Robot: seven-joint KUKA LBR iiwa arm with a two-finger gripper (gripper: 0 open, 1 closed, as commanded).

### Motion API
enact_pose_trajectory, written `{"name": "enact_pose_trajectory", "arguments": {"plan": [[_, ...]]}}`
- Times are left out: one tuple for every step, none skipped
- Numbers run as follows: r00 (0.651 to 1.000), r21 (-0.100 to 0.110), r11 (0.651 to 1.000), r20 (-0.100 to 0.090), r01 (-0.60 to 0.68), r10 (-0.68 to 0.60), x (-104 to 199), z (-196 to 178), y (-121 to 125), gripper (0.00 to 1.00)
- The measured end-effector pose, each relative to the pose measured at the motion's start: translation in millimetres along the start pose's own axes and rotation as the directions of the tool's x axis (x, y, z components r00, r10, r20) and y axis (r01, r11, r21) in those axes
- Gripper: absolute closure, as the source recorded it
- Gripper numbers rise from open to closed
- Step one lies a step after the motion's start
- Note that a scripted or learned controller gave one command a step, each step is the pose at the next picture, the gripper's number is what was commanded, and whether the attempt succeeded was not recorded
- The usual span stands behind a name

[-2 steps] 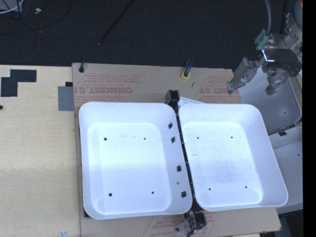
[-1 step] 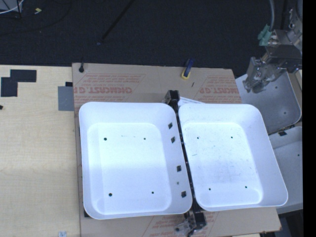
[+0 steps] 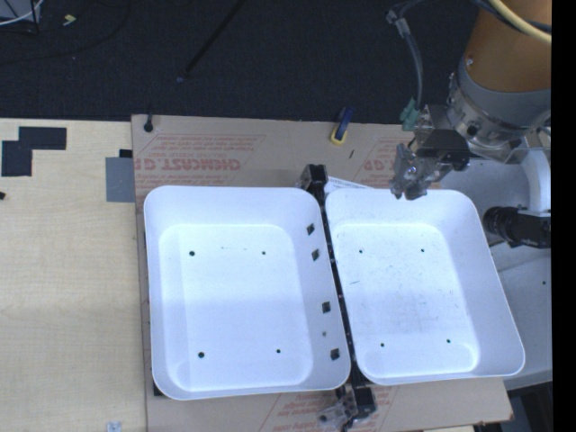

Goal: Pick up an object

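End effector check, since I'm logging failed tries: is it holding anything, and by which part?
Nothing shows between its tips. The grey end effector hangs above the far rim of the right shallow white plastic bin.

left bin (image 3: pixel 171 241) | right bin (image 3: pixel 486 268) beside | gripper (image 3: pixel 409 187) over right bin's far rim
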State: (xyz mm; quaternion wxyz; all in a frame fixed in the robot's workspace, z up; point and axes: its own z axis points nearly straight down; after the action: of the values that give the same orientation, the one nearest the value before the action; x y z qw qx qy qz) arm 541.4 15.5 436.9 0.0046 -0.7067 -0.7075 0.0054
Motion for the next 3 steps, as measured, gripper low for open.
{"name": "enact_pose_trajectory", "arguments": {"plan": [[1.0, 0.0, 1.0, 0.0, -0.001, 0.001, 9, 114, 2, 1.0], [1.0, -0.006, 1.0, 0.0, -0.002, 0.002, 3, 156, 27, 1.0], [1.0, -0.024, 1.0, -0.003, 0.004, -0.004, 38, 29, 12, 1.0]]}}
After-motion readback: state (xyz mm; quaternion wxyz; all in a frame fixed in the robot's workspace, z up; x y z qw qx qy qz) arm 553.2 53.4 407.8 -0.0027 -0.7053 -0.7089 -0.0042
